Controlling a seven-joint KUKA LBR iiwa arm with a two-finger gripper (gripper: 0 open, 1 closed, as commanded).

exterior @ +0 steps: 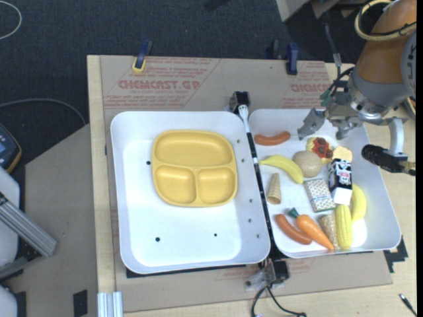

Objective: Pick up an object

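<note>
My gripper [327, 128] hangs over the back of the right bin [383, 233], its two grey fingers [309, 125] spread open with nothing between them. Just below it lie a small red and yellow pizza-like piece [322, 147] and a tan round potato [307, 163]. To the left of the gripper are a red sausage [272, 138] and a banana [284, 166]. Nearer the front lie a cone [273, 189], a checked packet [320, 194], a black and white carton [342, 176], a carrot [312, 230] and a corn cob [344, 224].
The left bin [132, 203] holds a yellow divided plate [195, 166]. A black clip [239, 101] sits at the back where the two bins meet. The arm's orange band [386, 41] and grey wrist stand over the right bin's far right corner.
</note>
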